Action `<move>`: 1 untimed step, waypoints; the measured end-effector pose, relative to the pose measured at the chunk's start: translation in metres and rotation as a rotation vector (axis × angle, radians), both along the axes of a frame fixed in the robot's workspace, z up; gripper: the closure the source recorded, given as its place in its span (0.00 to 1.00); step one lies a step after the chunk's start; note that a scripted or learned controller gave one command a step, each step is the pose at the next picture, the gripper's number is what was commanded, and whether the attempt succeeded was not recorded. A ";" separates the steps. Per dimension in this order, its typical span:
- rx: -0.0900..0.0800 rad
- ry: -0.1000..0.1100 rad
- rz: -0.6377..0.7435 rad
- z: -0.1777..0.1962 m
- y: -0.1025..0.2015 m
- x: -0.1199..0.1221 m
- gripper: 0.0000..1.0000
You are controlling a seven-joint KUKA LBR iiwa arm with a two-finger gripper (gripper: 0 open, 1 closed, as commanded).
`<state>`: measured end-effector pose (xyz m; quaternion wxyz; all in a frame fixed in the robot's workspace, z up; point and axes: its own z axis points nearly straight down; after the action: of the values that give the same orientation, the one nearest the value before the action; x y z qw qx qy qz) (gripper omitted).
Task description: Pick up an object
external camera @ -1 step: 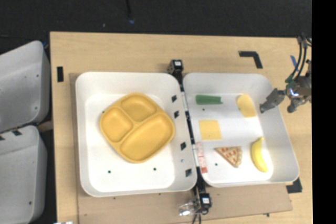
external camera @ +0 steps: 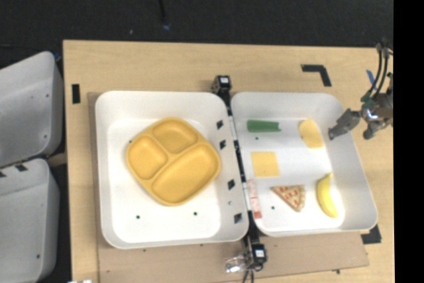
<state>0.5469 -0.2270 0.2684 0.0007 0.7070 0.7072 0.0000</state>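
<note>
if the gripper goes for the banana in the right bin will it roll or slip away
The banana looks smooth and curved, so the fingers may slide off it. Its bend probably makes it rock or spin rather than roll far. It lies beside the right bin's wall, which may crowd a finger.

Plate [external camera: 173, 160] in left bin [external camera: 106, 209] (food pieces [external camera: 265, 164] in right bin [external camera: 354, 209]).

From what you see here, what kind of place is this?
Probably a robot test bench in a lab, not a kitchen. Two white bins sit on a wooden board. The food looks like toys: a pizza slice, a banana and a yellow divided plate.
</note>
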 end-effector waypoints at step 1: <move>0.000 0.004 -0.001 -0.043 0.004 0.000 0.00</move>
<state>0.5467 -0.2235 0.2255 -0.0007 0.7072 0.7070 -0.0011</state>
